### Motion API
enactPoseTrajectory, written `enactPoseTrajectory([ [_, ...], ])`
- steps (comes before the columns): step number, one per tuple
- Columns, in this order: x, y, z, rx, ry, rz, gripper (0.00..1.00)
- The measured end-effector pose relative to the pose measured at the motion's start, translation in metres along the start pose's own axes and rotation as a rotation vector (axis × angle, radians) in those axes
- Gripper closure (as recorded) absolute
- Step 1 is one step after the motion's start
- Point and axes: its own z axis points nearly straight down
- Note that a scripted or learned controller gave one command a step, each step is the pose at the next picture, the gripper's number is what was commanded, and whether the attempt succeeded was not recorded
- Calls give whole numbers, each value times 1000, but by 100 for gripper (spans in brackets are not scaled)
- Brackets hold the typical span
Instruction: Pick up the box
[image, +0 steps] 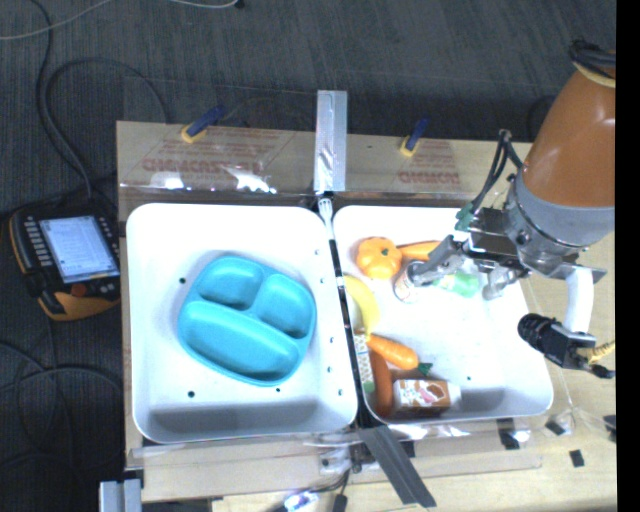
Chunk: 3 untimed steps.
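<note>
The box (420, 395) is seen lying at the right bin's (520, 385) near edge, beside a carrot (392, 351). The gripper (462, 280) is held above the bin's middle, fingers apart, nothing between them.

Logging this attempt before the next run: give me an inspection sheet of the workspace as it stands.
Surface: two white bins side by side, left bin and right bin.
Job's things: box lies at the near edge of the right bin, beside a carrot.
Clutter: orange fruit, banana, green item under the gripper; blue divided tray in the left bin.
Grippers: gripper hangs over the right bin's far part, away from the box.
Cables: black cables on the floor at left.
Surroundings: teach pendant on dark carpet.
</note>
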Motion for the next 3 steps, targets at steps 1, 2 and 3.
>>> enactPoseTrajectory([
  [1,-79,13,-91,-1,1,-112,0],
  [2,-145,24,-90,-1,2,-311,0],
  [3,-123,87,-67,-1,2,-435,0],
])
